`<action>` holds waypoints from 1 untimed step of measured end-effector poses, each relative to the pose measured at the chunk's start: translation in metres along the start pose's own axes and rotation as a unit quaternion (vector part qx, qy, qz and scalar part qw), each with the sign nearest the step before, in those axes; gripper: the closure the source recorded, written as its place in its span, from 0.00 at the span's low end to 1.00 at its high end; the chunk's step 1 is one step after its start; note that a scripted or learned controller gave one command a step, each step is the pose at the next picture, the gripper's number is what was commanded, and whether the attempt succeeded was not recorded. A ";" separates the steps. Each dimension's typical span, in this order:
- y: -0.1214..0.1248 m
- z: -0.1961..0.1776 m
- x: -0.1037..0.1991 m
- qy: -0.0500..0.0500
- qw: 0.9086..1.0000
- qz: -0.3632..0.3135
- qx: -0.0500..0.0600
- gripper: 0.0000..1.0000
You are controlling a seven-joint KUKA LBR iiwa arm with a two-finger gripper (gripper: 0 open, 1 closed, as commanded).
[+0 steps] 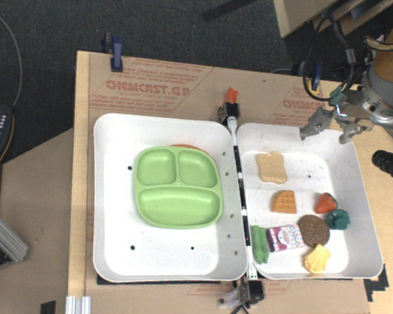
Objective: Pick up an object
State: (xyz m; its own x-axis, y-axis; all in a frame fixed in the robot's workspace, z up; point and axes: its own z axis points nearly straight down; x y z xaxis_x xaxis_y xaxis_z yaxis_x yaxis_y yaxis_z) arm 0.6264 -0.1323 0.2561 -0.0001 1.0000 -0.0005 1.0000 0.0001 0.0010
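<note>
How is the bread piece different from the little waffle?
The bread slice is pale tan and plain; the waffle is orange with a grid of little squares. The bread slice looks larger and lies nearer the bin's far rim; the waffle lies nearer the middle. Both lie flat in the right bin, apart from each other.

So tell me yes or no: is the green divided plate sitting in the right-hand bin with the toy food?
No, the green divided plate lies in the left bin, apart from the toy food.
</note>
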 end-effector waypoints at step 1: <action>-0.053 0.090 0.009 0.002 1.000 0.001 0.007 0.00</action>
State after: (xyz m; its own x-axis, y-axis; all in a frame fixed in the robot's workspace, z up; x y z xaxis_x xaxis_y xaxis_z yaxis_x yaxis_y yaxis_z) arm 0.5733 -0.1233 0.1657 0.0013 1.0000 0.0031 0.9999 -0.0012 -0.0123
